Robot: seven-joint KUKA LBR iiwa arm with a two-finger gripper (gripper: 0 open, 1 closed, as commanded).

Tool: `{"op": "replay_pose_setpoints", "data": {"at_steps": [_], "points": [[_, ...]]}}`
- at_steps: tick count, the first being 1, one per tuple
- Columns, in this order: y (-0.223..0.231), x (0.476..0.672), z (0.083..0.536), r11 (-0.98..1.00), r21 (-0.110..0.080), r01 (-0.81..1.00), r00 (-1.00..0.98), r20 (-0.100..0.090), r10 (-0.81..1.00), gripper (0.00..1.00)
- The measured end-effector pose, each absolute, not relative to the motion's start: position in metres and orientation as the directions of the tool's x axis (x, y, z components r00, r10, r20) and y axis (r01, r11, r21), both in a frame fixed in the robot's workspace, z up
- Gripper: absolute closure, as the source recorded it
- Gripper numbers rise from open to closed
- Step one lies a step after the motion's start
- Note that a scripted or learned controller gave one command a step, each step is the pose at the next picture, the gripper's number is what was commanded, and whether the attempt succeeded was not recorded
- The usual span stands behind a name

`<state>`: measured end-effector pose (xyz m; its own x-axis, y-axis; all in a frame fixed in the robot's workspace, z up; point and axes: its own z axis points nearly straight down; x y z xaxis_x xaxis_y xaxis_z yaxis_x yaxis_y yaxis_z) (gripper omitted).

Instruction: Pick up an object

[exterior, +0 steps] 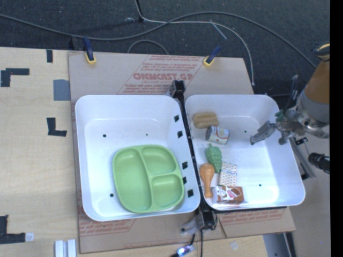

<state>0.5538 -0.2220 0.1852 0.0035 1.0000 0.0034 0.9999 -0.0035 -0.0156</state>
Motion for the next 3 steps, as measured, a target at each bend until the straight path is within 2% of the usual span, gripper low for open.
{"op": "replay_pose_setpoints", "data": {"at_steps": [1,2,3], "points": [[-0.221,0.557,0.194,0.001,-0.002,1.0,-0.001,0.0,1.0,0.0],[-0.222,0.552,0.15,0.0,-0.005,1.0,0.0,0.0,1.0,0.0],[-0.223,0.56,0.091,0.001,-0.003,1.0,-0.001,-0.001,1.0,0.0]]}}
